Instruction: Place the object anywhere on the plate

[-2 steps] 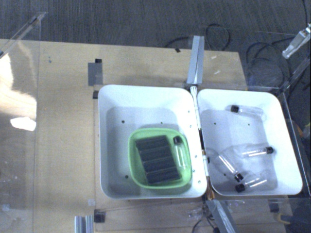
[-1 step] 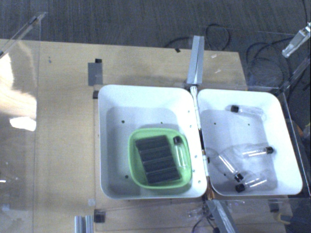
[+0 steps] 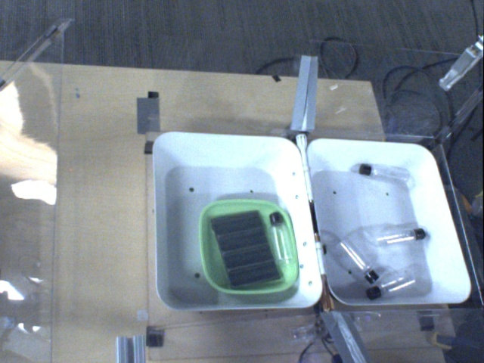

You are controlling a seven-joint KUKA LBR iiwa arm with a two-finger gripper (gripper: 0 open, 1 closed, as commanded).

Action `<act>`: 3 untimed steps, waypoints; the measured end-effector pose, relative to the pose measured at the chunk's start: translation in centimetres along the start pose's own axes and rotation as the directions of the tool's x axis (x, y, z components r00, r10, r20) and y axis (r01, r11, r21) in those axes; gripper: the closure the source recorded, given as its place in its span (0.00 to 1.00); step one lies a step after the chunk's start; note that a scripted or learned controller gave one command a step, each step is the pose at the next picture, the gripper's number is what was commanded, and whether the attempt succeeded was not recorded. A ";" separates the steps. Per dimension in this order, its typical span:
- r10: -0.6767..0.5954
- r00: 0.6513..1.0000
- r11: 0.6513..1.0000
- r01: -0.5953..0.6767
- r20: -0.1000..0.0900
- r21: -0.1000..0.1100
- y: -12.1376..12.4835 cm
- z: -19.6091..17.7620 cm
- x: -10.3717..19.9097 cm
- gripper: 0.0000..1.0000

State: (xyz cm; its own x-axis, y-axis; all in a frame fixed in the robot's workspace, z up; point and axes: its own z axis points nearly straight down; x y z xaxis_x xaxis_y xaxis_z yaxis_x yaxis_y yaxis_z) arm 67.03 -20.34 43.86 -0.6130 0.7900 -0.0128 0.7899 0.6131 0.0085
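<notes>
I saw one clear vial [image 3: 280,235] already lying on the green plate [image 3: 212,267], beside the dark ribbed block [image 3: 243,249]. It sat near the rim, so I judged a nudge could roll it off. Gripper state: couldn't tell. No readable labels or writing anywhere.

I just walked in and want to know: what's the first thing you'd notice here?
The bright green plate in the left bin stands out first, with a dark ridged block on it and a clear black-capped vial beside that. Several more clear vials lie scattered in the right bin.
</notes>
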 end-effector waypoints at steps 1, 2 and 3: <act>0.107 0.994 0.994 -0.107 -0.003 0.002 -0.4 0.1 0.2 0.00; 0.199 0.980 0.980 -0.199 -0.001 0.000 -0.1 0.0 -0.1 0.00; 0.305 0.952 0.952 -0.305 -0.004 0.005 -3.4 0.0 2.4 0.00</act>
State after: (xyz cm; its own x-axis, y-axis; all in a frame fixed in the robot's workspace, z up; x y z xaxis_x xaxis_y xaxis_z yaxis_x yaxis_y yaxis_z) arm 62.92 -20.52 43.76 -0.3431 0.9393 -0.0057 0.9393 0.3431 0.0073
